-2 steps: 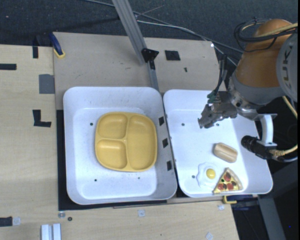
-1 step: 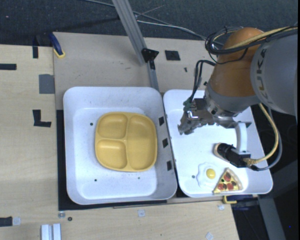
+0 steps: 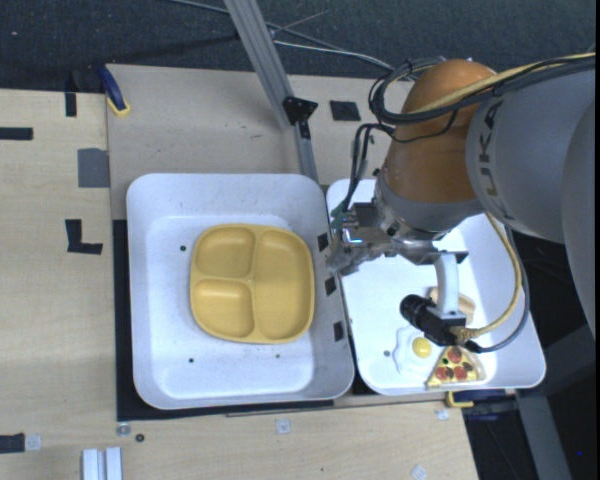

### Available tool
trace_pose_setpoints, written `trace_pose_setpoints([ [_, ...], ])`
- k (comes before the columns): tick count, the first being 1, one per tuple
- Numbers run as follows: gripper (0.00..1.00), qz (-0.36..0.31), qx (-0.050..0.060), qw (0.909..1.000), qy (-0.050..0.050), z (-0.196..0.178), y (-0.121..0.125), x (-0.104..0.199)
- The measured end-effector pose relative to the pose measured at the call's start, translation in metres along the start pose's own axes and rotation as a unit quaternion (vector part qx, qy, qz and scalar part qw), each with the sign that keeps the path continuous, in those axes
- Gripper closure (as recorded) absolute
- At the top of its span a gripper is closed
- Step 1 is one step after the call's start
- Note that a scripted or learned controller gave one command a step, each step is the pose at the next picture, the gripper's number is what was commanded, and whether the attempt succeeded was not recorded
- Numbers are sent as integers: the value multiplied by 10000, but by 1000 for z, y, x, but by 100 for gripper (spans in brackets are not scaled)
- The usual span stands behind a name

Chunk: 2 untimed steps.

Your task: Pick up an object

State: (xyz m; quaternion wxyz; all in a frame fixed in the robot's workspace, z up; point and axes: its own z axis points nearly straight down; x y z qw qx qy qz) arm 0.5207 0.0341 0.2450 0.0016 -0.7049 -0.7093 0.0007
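Observation:
The grey arm with its orange band hangs over the right bin [image 3: 510, 358], reaching in from the right. Its gripper [image 3: 352, 252] sits low at that bin's left wall, close to the divide between the two bins, and the wrist covers most of it. Nothing can be seen held in it. At the bin's front lie a toy fried egg [image 3: 418, 349], white with a yellow yolk, and a toy pizza slice [image 3: 454, 370] right beside it. A small beige piece [image 3: 464, 304] peeks out just behind them, partly hidden.
The left bin [image 3: 160, 268] holds a yellow plate [image 3: 252, 283] with three compartments, lying flat in its middle. A metal pole [image 3: 270, 58] slants down to the bins' back edge. Bench surface with black tape marks lies to the left.

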Motion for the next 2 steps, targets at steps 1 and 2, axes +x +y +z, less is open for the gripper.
trace_pose_setpoints([
  [1,100,-4,-2,10000,-3,4,-1,56],
  [2,0,18,0,10000,-9,4,-1,52],
])
